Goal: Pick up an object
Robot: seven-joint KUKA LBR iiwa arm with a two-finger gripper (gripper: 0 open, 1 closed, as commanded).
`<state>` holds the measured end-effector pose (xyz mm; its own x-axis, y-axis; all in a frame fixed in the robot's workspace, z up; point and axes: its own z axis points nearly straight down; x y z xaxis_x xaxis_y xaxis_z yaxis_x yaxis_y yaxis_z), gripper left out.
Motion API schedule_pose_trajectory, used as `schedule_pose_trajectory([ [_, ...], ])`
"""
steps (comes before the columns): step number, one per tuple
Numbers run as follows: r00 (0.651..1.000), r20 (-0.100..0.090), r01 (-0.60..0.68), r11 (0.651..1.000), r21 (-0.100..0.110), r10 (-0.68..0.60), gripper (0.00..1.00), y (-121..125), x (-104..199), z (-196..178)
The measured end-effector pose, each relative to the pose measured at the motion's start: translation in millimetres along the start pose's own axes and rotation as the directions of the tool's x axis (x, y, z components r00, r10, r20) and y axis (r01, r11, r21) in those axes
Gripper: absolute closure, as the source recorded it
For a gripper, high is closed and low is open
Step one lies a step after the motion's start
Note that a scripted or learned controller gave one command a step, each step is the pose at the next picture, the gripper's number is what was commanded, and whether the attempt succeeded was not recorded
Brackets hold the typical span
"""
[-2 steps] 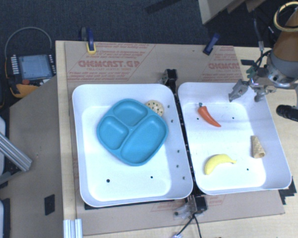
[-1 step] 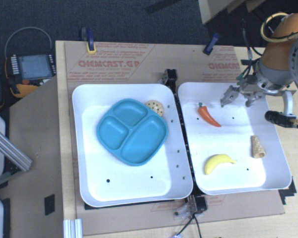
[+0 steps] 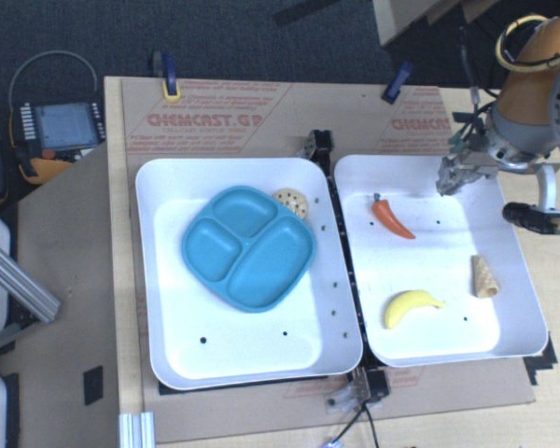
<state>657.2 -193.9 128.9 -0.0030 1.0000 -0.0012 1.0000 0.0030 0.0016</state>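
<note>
In the right bin [image 3: 504,339] lie a small orange-red carrot or pepper [image 3: 392,217] near the back left, a yellow banana [image 3: 411,307] near the front, and a tan cone-like piece [image 3: 484,276] at the right. My gripper [image 3: 451,179] hangs over the right bin's back edge, up and to the right of the orange-red piece, with nothing seen between its fingers. The left bin [image 3: 168,343] holds a blue divided plate [image 3: 249,247] with a round cookie [image 3: 290,201] at its far edge.
A black clamp [image 3: 318,144] sits between the bins at the back. Cardboard covers the bench under both bins. A cabled screen unit [image 3: 63,124] stands off the bench at the far left. A black fitting [image 3: 532,216] juts by the right bin's rim.
</note>
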Motion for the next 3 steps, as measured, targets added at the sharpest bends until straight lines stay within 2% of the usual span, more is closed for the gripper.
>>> schedule_pose_trajectory([
  [2,1.0,0.001,-0.002,1.0,-0.005,0.002,1.0,5.0,-1.5,-74.2],
  [3,1.0,-0.003,0.001,1.0,0.003,-0.001,1.0,-9.7,39.0,-80.5],
])
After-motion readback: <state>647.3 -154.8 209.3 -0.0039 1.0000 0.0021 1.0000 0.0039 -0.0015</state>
